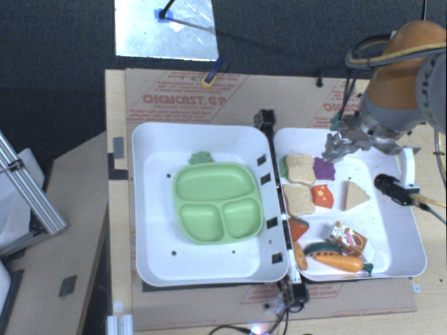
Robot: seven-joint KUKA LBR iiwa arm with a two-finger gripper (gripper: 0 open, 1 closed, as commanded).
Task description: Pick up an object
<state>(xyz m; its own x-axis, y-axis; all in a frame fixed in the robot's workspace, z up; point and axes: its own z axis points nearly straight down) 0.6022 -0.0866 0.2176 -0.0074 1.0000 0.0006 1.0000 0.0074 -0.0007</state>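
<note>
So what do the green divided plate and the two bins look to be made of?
The green three-compartment plate looks like moulded plastic with a matte finish: even colour, rounded rims, only soft highlights. The left shallow white bin and the right shallow white bin also look like smooth plastic, with rounded corners and a faint sheen, though that is my guess from the look alone.

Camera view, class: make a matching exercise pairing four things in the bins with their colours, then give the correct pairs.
Things:
1. divided plate
2. carrot
3. small piece under the gripper
4. wedge near the right bin's middle

Colours:
A. purple
B. pale cream
C. green
D. orange

Pairs: 1-C, 2-D, 3-A, 4-B
</note>
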